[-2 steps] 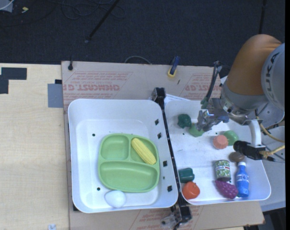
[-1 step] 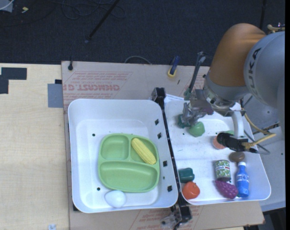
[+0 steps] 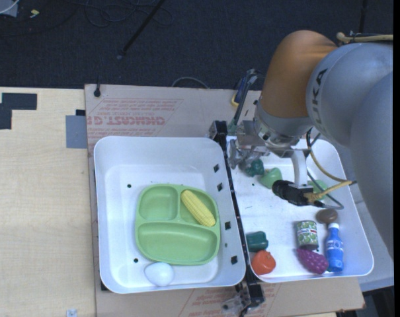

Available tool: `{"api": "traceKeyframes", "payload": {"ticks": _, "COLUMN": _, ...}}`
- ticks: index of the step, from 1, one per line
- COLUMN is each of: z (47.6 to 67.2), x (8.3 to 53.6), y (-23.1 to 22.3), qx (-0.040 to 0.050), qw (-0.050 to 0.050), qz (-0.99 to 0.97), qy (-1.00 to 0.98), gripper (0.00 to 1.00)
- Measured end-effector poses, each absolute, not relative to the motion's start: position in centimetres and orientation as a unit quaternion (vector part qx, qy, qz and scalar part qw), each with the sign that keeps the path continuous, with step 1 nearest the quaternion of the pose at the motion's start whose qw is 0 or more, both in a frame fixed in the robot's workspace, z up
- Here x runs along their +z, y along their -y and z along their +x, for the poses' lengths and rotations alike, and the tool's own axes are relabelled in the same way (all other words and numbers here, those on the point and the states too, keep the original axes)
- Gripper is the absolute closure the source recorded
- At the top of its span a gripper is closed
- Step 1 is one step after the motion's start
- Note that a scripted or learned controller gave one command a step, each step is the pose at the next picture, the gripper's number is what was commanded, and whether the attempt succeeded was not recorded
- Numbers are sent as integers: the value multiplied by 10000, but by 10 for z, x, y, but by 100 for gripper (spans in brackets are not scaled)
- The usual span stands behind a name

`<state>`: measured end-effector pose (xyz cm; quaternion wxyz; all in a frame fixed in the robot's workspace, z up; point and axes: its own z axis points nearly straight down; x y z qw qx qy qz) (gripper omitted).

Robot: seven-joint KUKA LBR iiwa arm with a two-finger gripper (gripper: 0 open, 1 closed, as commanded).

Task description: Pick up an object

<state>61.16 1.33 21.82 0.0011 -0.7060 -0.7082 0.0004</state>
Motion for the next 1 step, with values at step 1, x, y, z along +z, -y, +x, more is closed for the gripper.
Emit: {"api": "traceKeyframes", "payload": {"ticks": 1, "z": 619, "x": 218, "y": -21, "qx": 6, "qw": 7, "qz": -7069, "qy": 7073, "gripper": 100}}
